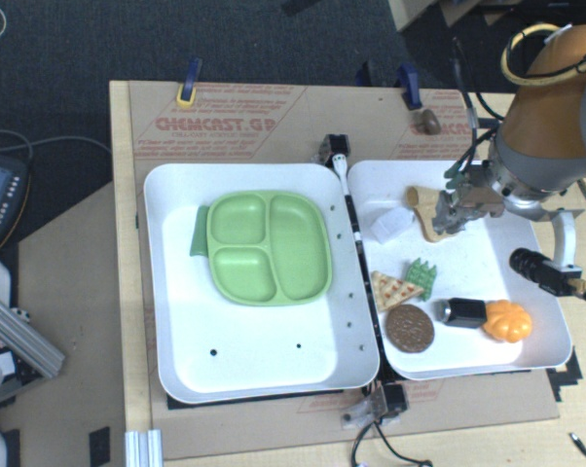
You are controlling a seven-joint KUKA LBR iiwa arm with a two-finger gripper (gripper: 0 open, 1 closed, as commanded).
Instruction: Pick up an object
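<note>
My gripper (447, 220) hangs low over the upper part of the right bin (541, 353), on the right end of a tan flat piece (420, 205). A pale translucent piece (392, 224) lies just left of it. Lower in the same bin are a green spiky toy (421, 273), a tan waffle wedge (391, 288), a round brown cookie (410, 327), a small black block (463, 311) and an orange pepper-like toy (508, 321). Nothing shows lifted off the bin floor.
The left bin (176, 358) holds a green divided plate (270, 247) with a darker green piece (199, 232) under its left edge. The bins' shared rim (356, 251) runs down the middle. The grey arm (541, 125) enters from the upper right.
</note>
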